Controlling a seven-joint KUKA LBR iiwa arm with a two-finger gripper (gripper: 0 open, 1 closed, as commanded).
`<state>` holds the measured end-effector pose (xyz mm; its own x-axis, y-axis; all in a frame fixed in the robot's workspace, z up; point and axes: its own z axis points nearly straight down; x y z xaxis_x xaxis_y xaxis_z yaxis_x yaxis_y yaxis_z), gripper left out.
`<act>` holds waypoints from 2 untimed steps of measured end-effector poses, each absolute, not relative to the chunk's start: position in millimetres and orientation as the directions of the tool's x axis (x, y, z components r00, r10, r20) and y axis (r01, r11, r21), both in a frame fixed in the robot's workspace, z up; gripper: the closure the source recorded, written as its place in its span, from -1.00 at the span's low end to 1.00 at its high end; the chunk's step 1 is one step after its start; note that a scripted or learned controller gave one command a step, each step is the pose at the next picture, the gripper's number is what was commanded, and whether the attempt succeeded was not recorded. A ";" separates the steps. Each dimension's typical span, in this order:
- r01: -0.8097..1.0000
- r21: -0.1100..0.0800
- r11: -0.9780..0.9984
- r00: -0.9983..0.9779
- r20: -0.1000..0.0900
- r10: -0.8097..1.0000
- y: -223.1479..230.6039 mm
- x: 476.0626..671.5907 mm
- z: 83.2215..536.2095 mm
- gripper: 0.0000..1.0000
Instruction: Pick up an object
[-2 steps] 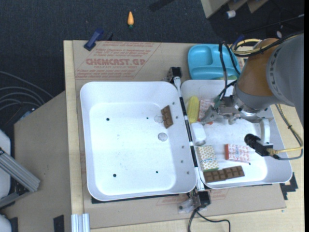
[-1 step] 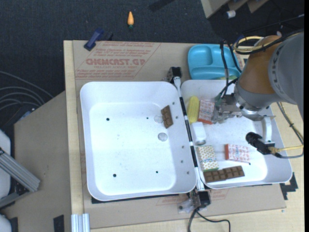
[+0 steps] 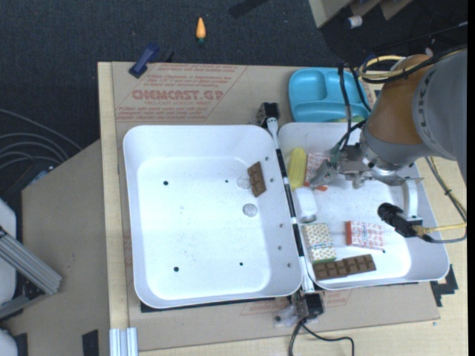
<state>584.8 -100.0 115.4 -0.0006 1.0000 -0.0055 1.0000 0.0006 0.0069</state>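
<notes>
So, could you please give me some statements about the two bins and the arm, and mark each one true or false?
1. A brown chocolate bar lies in the right bin, near its front edge. True.
2. The yellow corn cob lies in the left bin. False: it lies in the right bin, close to the wall between the bins.
3. A small brown piece lies in the left bin, near its right wall. True.
4. The arm hangs over the left bin. False: it is over the right bin.
5. A blue tray sits behind the right bin. True.
6. The red and white packet lies on the cardboard outside the bins. False: it lies inside the right bin.
</notes>
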 end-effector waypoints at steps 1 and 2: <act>1.000 0.001 -0.001 0.001 -0.001 1.000 -93.8 590.0 85.1 -1.00; 1.000 0.001 0.000 0.000 -0.001 1.000 -93.5 590.0 94.8 1.00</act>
